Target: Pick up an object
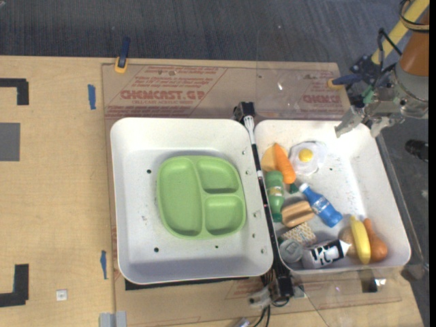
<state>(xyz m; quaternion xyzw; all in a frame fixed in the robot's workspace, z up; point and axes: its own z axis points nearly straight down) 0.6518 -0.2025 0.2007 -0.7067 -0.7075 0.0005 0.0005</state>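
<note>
While the jaws (354, 118), state unclear, hover at the right bin's (392, 182) far rim, toys crowd its left side.

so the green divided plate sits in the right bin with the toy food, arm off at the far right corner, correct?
Not quite. In the camera view the green divided plate lies alone in the left bin. The toy food, such as the blue bottle and banana, is in the right bin. The arm is at the far right corner.
</note>
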